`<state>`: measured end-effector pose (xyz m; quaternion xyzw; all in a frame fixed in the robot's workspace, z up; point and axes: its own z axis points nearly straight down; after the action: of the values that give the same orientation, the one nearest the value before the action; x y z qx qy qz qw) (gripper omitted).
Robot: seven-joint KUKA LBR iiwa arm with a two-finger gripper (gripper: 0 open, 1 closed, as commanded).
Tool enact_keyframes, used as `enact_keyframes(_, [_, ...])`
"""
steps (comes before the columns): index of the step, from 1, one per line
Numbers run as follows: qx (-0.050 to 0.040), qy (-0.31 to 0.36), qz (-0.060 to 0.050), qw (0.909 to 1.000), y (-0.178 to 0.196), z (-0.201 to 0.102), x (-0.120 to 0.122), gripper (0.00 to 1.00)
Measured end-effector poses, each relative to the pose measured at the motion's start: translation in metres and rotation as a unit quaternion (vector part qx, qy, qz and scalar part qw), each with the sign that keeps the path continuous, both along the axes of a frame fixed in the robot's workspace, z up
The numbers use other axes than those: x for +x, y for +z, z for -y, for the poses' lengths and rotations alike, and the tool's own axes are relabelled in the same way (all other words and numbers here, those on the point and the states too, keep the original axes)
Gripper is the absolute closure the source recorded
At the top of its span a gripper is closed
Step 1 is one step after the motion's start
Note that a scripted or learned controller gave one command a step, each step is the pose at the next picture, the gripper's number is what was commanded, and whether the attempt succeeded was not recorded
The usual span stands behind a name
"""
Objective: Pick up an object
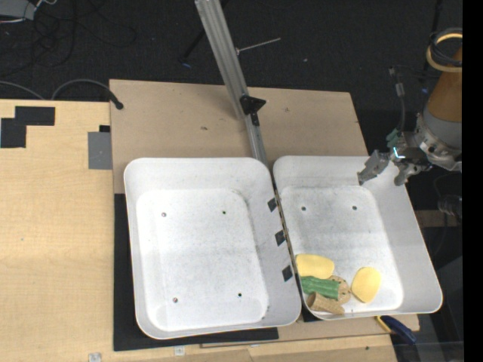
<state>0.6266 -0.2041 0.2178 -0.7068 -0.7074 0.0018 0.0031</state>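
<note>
Several small objects lie in the near corner of the right bin (pixel 392 225): a yellow oblong piece (pixel 314 265), a round yellow piece (pixel 367 283), a green piece (pixel 320 286) and a tan piece (pixel 329 302) beneath it. My gripper (pixel 386 168) hangs over the bin's far right corner, well away from the objects. Its two grey fingers are spread apart with nothing between them.
The left bin (pixel 200 247) lies beside the right one, with black clips along the shared rim. A slanted metal rail (pixel 230 66) runs from the top down to the bins' junction. The wooden bench surrounds both bins.
</note>
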Motion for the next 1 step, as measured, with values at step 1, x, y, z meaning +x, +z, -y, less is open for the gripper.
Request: enact_keyframes(1, [-0.0008,0.002,0.002,1.0000,0.0027,-0.0003,0.0010,0.00])
